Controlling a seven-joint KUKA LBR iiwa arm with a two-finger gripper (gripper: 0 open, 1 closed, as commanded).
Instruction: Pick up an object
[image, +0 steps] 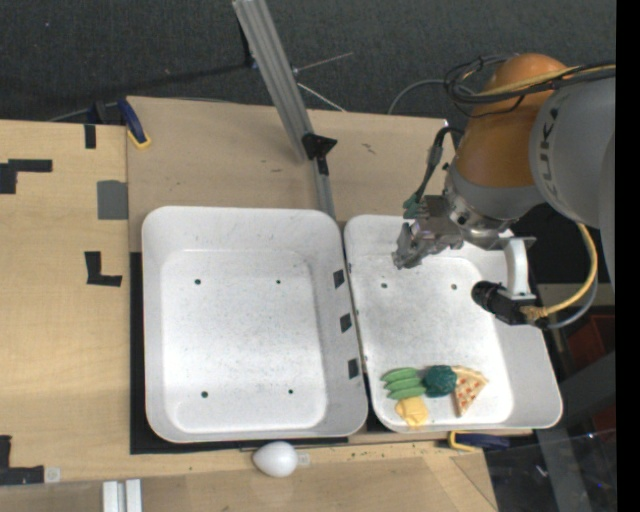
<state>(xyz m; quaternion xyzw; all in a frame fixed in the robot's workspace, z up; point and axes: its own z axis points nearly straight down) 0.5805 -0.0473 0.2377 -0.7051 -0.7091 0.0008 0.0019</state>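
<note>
My gripper (408, 256) hangs over the far left part of the right bin (530, 400), pointing down with nothing visible between its fingers. At the near end of that bin lies a cluster of small toys: a green pea pod (402, 379), a dark teal broccoli-like piece (438, 379), a yellow piece (412, 410) and a pizza slice (467, 388). The gripper is well away from them, toward the far side of the bin.
The left bin (160, 300) sits beside the right one. A white egg-shaped object (275, 459) lies on the bench just in front of the left bin. A grey metal pole (290, 100) slants in from the top toward the gap between the bins.
</note>
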